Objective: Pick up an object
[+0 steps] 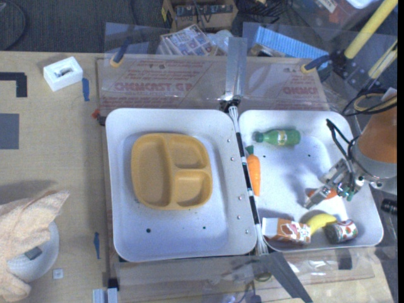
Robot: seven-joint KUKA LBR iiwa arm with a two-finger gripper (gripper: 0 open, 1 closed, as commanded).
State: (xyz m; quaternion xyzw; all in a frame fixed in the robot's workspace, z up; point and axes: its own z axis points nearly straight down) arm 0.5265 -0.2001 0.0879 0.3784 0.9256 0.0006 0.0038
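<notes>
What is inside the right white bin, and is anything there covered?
The right white bin holds a green bottle, a carrot, a small carton, a banana and a can. The gripper covers part of the floor, with something orange at its tip.

A: How are the bins set on the desk (44, 163)?

B: Side by side. In the left bin (120, 188), a divided tray (170, 170) is placed near the middle.

A: And the right bin (284, 169)?

B: A bottle (278, 137) is laid on its side toward the far wall. A carrot (254, 173) is found lengthwise against the left wall, in front of the bottle. Along the near wall, a carton (289, 230) lies leftmost, a banana (317, 220) just right of it, a can (341, 231) further right.

A: The gripper (327, 191)?

B: Located in the right bin, behind the banana, right of the carrot.

A: Outside the bins?

B: A small box (63, 73) at the far left of the desk; a cloth (28, 223) at the near left.
</notes>
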